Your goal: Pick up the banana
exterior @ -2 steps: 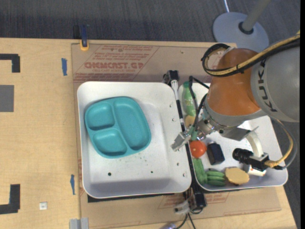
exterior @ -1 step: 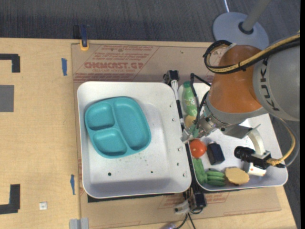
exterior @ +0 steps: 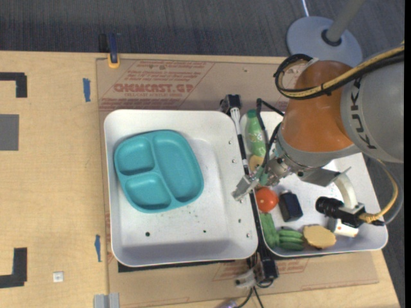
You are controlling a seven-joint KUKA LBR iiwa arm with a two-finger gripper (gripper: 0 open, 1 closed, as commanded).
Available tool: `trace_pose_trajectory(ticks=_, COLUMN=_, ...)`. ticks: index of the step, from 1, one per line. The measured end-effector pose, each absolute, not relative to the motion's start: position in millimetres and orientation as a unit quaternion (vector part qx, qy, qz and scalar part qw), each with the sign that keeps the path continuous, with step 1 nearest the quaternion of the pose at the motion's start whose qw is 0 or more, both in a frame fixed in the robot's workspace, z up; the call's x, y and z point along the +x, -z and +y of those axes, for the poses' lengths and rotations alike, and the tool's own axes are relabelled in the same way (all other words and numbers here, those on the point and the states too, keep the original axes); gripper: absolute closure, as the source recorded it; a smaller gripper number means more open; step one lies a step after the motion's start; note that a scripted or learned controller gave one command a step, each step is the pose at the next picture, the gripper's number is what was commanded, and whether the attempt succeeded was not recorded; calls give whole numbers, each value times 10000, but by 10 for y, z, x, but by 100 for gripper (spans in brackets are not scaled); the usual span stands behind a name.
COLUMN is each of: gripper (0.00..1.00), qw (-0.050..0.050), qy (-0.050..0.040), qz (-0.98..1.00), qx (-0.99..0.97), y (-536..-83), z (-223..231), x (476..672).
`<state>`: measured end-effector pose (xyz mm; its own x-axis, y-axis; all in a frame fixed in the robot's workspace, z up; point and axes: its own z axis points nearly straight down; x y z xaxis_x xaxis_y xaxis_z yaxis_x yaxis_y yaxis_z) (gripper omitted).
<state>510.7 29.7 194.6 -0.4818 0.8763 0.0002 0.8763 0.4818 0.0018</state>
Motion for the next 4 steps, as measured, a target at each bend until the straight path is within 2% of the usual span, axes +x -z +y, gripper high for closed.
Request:
trace_pose_trajectory(ticks=1, gripper=0, qw=173, qy=-15, qz=8920, qx=4516, y=-1456, z=671, x=4947)
trace_pose_trajectory(ticks=2, gripper=0, qw=208, qy=-13, qz=8946, qx=4465, y=-1430, z=690, x=4957)
trace_pose_trajectory(ticks=4, gripper=0, qw=213, qy=12, qz=9131, qx=4073, y=-1425, z=666, x=4956)
